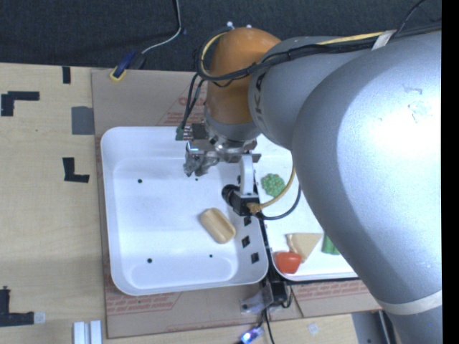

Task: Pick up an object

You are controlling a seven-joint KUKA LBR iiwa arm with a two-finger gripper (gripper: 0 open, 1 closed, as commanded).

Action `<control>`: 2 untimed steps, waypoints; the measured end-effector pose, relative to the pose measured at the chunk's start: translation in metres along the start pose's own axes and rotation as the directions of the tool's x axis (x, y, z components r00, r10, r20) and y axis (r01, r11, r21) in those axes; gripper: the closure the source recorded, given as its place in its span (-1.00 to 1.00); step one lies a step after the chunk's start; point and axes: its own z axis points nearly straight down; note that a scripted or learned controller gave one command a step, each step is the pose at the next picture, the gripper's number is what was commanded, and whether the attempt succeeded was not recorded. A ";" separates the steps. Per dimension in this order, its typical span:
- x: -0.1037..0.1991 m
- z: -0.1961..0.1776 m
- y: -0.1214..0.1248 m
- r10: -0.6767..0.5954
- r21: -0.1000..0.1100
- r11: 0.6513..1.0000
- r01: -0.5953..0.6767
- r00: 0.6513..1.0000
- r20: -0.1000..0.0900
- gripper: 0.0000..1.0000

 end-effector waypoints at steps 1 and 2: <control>0.075 -0.052 0.001 -0.004 -0.007 1.000 0.004 1.000 -0.004 1.00; 0.101 -0.078 -0.072 -0.003 -0.001 1.000 0.003 1.000 -0.003 1.00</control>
